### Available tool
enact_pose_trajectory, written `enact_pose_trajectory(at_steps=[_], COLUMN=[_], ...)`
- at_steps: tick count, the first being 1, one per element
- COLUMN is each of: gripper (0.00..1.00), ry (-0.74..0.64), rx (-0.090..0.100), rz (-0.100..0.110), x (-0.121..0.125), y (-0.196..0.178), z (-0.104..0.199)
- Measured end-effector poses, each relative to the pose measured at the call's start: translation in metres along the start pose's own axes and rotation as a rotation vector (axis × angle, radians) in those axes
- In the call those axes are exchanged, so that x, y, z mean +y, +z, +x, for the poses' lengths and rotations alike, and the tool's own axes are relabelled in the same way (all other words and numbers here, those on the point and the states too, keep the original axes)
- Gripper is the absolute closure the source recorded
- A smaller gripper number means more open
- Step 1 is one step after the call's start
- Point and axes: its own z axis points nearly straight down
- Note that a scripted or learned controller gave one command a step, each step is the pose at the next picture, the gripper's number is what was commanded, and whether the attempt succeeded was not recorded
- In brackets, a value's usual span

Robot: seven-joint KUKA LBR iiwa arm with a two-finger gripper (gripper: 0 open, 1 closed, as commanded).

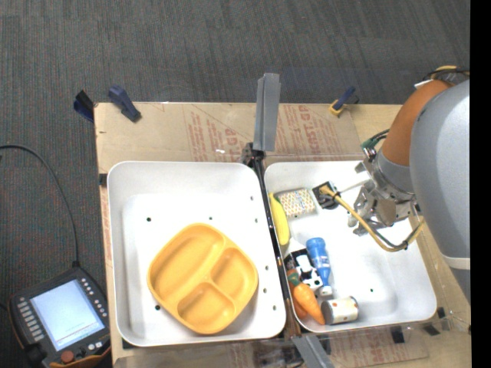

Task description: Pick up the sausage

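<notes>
Two white bins sit side by side on a bench topped with brown printed cardboard (192,133). Floor around it: dark grey carpet (153,37). Blue clamps (123,103) hold the far edge; a grey post (267,117) rises between the bins. A teach pendant (57,317) lies on the floor at lower left, screen lit.

Left bin (130,186): a yellow divided plate (203,277).

Right bin (399,282): small items crowd its left side, among them a patterned block (296,202), a blue bottle (319,257), a carrot (308,303) and a small can (340,310). The sausage cannot be told apart among them.

Gripper (368,219) hangs over the right bin's far right part; how wide it stands cannot be told.
</notes>
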Motion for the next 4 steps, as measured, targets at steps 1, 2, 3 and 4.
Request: enact_pose_trajectory(at_steps=[1, 2, 3, 4], gripper=[1.0, 1.0, 1.0, 1.0], ry=[0.019, 0.021, 0.016, 0.019], rx=[-0.002, -0.004, 0.0, -0.003], rz=[0.001, 0.004, 0.0, 0.003], x=[0.004, -0.003, 0.007, -0.014], y=[-0.001, 0.066, -0.009, 0.039], z=[-0.051, -0.09, -0.067, -0.094])
